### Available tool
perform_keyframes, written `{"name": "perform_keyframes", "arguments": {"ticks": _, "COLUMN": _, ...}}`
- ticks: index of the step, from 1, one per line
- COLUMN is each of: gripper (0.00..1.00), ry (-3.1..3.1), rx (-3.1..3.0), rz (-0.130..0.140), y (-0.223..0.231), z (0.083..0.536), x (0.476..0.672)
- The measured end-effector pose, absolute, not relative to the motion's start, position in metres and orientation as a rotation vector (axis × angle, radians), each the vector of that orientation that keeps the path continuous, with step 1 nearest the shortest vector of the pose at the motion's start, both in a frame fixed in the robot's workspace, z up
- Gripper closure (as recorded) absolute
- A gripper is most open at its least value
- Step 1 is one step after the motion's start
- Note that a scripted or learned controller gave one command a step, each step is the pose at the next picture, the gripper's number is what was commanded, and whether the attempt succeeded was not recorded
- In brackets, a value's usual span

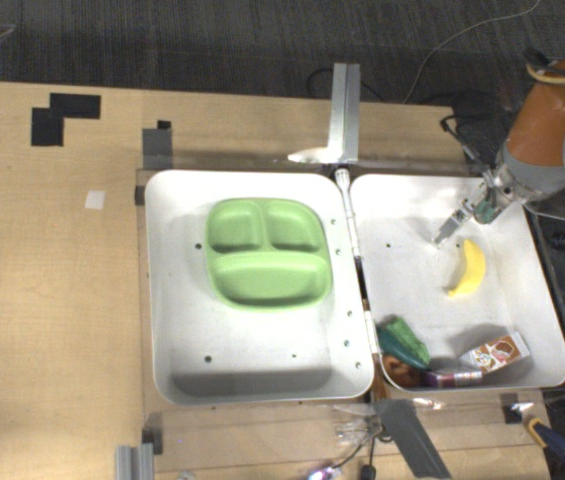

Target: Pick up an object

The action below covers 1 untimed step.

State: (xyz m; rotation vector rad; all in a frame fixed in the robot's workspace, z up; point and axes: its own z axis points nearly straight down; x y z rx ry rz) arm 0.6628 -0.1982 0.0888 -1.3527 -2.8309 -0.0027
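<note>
A yellow banana [468, 268] lies in the middle of the right bin [402, 208]. My gripper [452, 228] hangs just above and to the left of the banana's upper end, reaching in from the right, with nothing seen between its fingers. Along the right bin's front edge lie a green packet [403, 343], a small red and white carton [493, 353] and a dark tube-like item [449, 376]. A green divided plate [267, 251] rests in the left bin [177, 348].
A metal post [346, 113] stands at the back between the two bins. The arm's orange band [544, 123] is over the right bin's back right corner. Cables lie on the dark floor behind.
</note>
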Motion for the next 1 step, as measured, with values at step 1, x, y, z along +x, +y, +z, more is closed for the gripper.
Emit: {"name": "perform_keyframes", "arguments": {"ticks": 1, "gripper": 0.0, "ry": -2.688, "rx": -1.649, "rz": -0.008, "y": -0.2054, "z": 0.0908, "x": 0.5866}}
